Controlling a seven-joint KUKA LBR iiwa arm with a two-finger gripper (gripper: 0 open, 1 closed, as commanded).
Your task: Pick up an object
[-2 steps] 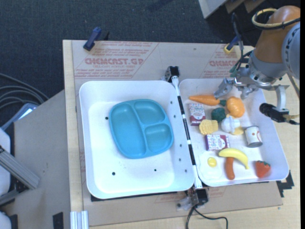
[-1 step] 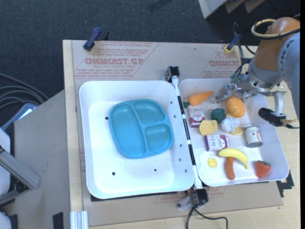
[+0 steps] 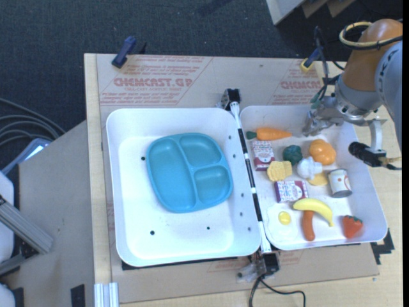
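My gripper [image 3: 317, 121] hangs over the far side of the right bin [image 3: 374, 200], below the grey and orange arm [image 3: 367, 66]. Just to its left lies a carrot [image 3: 271, 133]. An orange fruit [image 3: 322, 151] and a green broccoli piece [image 3: 293, 153] lie just in front of it. Nearer the front are a corn piece [image 3: 279, 169], a white garlic [image 3: 308, 167], a small can [image 3: 339, 182], two red-and-white packets [image 3: 262, 154] [image 3: 291, 190], a banana [image 3: 314, 208], a sausage [image 3: 308, 226] and a strawberry [image 3: 351, 226]. Nothing shows in the gripper.
The left bin [image 3: 128, 222] holds a blue divided plate [image 3: 190, 170]. A black clamp [image 3: 231, 97] sits at the far end of the wall shared by the bins. A blue clip [image 3: 123, 52] lies at the board's far left corner.
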